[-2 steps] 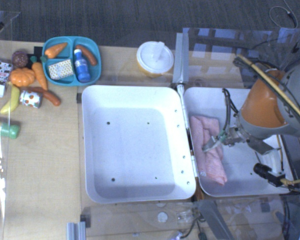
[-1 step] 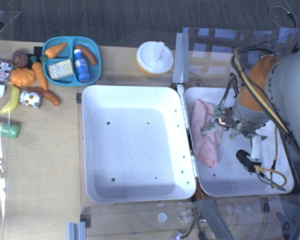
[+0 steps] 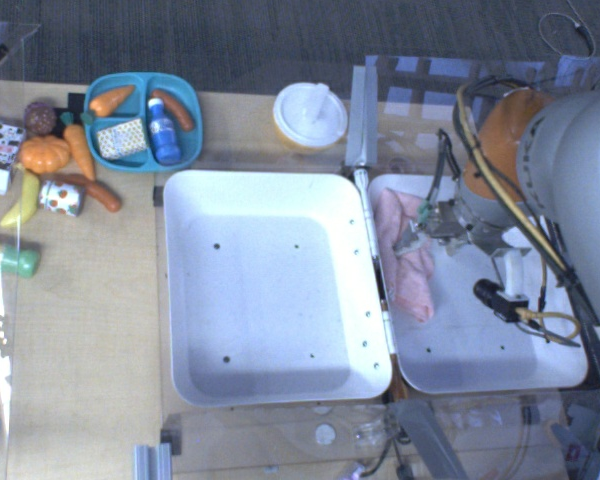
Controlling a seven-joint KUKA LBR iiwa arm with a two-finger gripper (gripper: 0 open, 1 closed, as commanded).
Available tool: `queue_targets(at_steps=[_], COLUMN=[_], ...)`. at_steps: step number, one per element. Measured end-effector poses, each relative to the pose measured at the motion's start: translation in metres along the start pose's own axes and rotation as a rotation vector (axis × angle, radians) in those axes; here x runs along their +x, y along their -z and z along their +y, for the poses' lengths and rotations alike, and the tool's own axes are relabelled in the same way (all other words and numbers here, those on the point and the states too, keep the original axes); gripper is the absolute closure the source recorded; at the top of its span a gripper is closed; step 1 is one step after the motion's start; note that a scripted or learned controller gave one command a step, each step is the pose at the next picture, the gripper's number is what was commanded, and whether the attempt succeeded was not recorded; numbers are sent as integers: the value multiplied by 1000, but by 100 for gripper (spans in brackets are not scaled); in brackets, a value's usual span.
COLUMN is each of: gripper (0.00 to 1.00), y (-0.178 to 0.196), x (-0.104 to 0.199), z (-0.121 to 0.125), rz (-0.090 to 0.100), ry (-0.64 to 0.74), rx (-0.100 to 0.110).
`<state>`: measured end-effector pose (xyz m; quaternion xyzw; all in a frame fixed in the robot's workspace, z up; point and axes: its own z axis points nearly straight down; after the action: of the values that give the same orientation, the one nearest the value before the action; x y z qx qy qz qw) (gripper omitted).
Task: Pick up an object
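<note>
One pink cloth point(image 3: 408, 253) beside end effector point(image 3: 420, 230), R bin point(image 3: 500, 363).

- Two white bins: left bin point(image 3: 270, 288), right bin point(image 3: 480, 353)
- One pink cloth point(image 3: 408, 258)
- One blue divided plate point(image 3: 185, 98)
- One white lidded cup point(image 3: 310, 114)
- One blue bottle point(image 3: 163, 133)
- One banana point(image 3: 22, 200)
- One green-handled toy point(image 3: 10, 259)

robot lab, bench point(image 3: 80, 318), white bins point(image 3: 270, 288), cabling point(image 3: 500, 193)

The arm point(image 3: 570, 158) is bulky pale grey with an orange band point(image 3: 502, 133) above the wrist — black and yellowish cables point(image 3: 500, 193) loop along it toward metallic wrist hardware.
</note>
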<state>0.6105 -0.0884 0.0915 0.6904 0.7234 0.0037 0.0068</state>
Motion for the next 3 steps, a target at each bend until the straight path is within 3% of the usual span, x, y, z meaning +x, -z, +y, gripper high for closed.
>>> queue_targets(at_steps=[1,2,3], gripper=[0,0,0], y=[1,1,2], x=[-1,-7,-4], z=[-3,-32,-64], rz=[0,1,0], ry=[165,284,297], rx=[-5,-5,-7])
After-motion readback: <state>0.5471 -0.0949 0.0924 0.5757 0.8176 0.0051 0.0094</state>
